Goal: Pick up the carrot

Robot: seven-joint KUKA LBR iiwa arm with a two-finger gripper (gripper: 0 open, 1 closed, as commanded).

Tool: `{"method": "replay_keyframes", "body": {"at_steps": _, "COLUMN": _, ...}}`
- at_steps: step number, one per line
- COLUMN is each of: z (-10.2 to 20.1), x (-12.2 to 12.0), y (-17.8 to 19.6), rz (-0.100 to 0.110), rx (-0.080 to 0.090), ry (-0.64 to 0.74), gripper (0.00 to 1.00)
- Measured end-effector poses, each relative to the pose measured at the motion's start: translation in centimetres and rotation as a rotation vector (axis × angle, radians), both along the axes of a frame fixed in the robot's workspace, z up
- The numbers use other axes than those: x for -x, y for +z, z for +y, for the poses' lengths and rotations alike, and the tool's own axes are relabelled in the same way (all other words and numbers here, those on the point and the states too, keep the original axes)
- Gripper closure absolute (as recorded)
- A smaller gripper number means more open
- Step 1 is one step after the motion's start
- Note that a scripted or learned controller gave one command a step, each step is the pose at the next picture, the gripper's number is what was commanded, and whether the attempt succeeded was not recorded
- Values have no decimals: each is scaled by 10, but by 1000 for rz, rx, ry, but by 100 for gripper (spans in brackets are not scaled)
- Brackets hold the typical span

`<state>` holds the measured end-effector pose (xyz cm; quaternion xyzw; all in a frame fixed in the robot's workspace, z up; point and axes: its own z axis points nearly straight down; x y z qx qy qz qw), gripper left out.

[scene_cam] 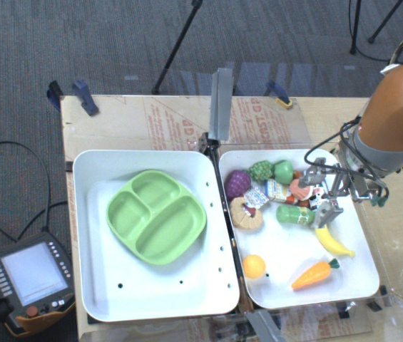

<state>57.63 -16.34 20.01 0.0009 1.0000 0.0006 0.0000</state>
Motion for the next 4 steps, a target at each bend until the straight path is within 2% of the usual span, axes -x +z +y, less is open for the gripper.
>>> {"method": "replay_keyframes", "body": {"at_steps": 1, "z": 19, "x": 70, "y": -116, "rz": 7, "rx": -2, "ry": 33, "gripper": 0}}
{"method": "replay_keyframes", "body": {"at_steps": 2, "z": 22, "x": 66, "y": -104, "rz": 1, "rx": -1, "ry": 40, "gripper": 100}}
{"method": "replay_keyframes", "body": {"at_steps": 3, "z": -46, "x": 55, "y": -69, "rz": -3, "rx": 1, "ry": 258, "gripper": 100}}
{"method": "replay_keyframes", "body": {"at_steps": 4, "z": -45, "x": 55, "y": -70, "rz": -2, "rx": 0, "ry": 258, "gripper": 0}}
